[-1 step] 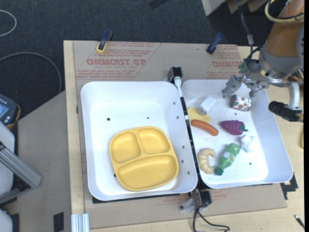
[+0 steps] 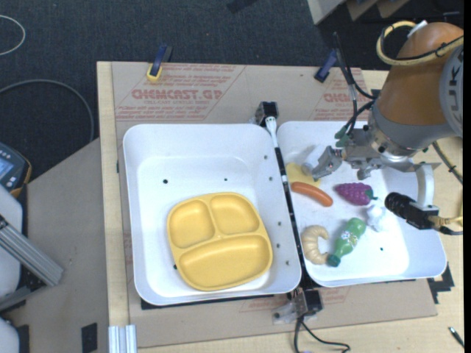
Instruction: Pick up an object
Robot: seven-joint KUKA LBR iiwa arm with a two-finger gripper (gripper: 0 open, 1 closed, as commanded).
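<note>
A grey KUKA arm [image 2: 416, 87] with a glossy orange band reached in from the right over two shallow white plastic bins set side by side on a brown board printed with red lettering. Its metal gripper [image 2: 333, 159] hung low over the upper left part of the right bin [image 2: 423, 259], above a pale yellow piece [image 2: 296, 173] that lay against the rim shared by the bins; its fingers looked slightly parted with nothing visibly between them, though the slant of the view left that uncertain. Small toy foods lay close together in that bin: a smooth orange sausage [image 2: 312, 193] just below the gripper, a knobbly purple bunch of grapes [image 2: 354, 193] beside it, a green bottle [image 2: 346, 240] lying tilted, a curved tan croissant [image 2: 316, 243] touching the bottle's lower end, and a small white item [image 2: 376, 216] too blurred to identify. The clutter left little bare floor in the bin's left half, while its lower right corner offered open room. The left bin [image 2: 147, 168] held a rounded yellow tray [image 2: 218, 239] with three compartments, sitting toward the near wall with bare white floor above it. Black clips gripped the shared rim at its far and near ends.
</note>
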